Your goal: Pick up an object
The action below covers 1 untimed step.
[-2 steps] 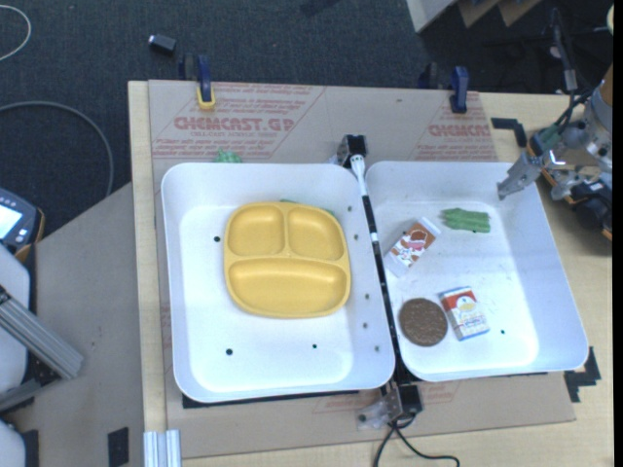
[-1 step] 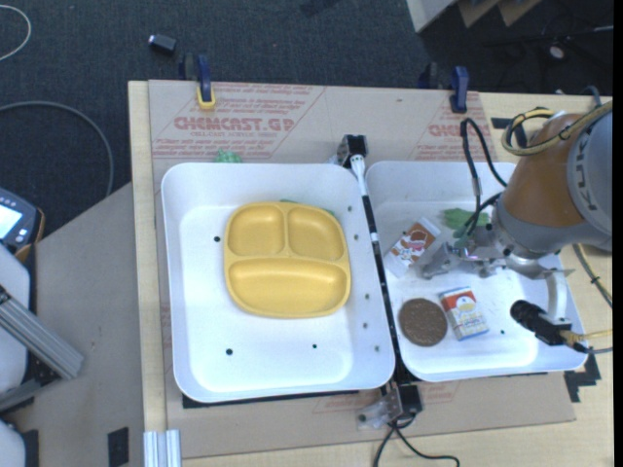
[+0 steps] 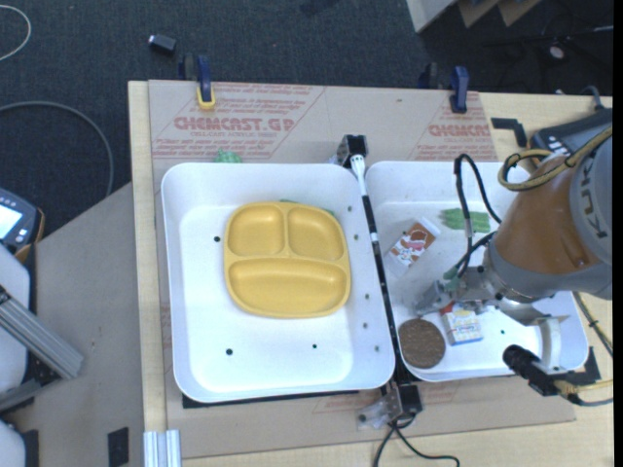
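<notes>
Item: gripper low in the right bin, candidates to its near side and left.

I read the gripper as down among the clutter just left of the orange wrist band; whether it is parted or clenched I cannot tell, and I see nothing I could call held. Nearest: small printed card, touching or just below it. Round brown disc lies below and left, near the bin's front wall. Red-and-white packet sits above-left, apart. Green scrap farther back. Left bin: yellow divided tray, well apart.
</notes>
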### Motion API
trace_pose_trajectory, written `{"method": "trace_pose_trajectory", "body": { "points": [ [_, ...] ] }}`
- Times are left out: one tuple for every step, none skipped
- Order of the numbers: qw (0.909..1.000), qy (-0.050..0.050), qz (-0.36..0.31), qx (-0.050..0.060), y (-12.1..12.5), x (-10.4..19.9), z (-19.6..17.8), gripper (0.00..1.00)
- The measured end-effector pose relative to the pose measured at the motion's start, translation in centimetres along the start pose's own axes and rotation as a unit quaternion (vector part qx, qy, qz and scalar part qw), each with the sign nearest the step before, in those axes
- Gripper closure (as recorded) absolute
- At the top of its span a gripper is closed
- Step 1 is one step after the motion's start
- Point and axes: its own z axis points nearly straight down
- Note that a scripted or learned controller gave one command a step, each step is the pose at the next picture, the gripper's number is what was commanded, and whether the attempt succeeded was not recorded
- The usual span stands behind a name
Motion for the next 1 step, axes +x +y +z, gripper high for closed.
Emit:
{"method": "trace_pose_trajectory", "body": {
  "points": [
    [1.0000, -0.002, 0.001, -0.004, 0.35, -0.19, -1.05, 1.00]
  ]
}}
